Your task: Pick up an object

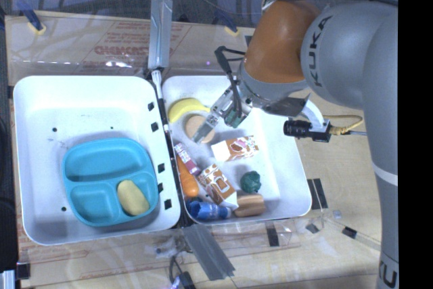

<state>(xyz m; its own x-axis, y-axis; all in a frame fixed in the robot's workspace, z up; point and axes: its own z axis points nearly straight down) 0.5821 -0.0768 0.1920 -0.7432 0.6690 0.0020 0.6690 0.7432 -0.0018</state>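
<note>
The gripper (pixel 215 120) hangs over the right bin (pixel 291 166), fingers spread and grasping nothing, just right of the yellow banana (pixel 184 107) lying by the bin's left wall.

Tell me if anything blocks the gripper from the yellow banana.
Nothing visible does. The gripper hangs just right of the yellow banana in the right bin; the other items lie nearer the bin's front.
</note>
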